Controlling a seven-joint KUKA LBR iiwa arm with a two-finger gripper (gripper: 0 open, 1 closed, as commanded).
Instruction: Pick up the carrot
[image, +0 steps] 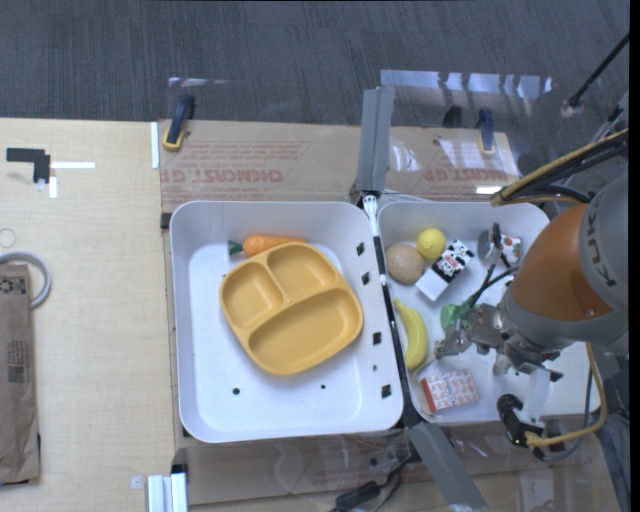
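**Desk:** Where does the job stand right now?

**Operator:** At the start, by my reading. The carrot (268, 242) lies in the left bin (200, 330), at its far side, tucked against the far edge of the yellow divided plate (290, 306) and touching its rim, or very nearly. Its green top points left. Nothing is gripping it.

**Desk:** And the arm?

**Operator:** My arm (560, 280) is over the right bin (560, 400), well apart from the carrot, with the wall between the two bins and the whole plate in between. The gripper (470, 335) hangs low among the things there: a banana (414, 335), a small red-and-white packet (448, 390), something green just beside the wrist.

**Desk:** Open or closed?

**Operator:** I cannot tell. The wrist and its cables cover too much of it from this camera, and I see nothing I could call held.

**Desk:** So what is left?

**Operator:** All of it, I judge. The arm has to cross to the left bin, come down at the far side, close on the carrot and lift it. The tight spot is the plate: the carrot sits so close to that rim and to the bin's far wall that there is little room on either side of it.
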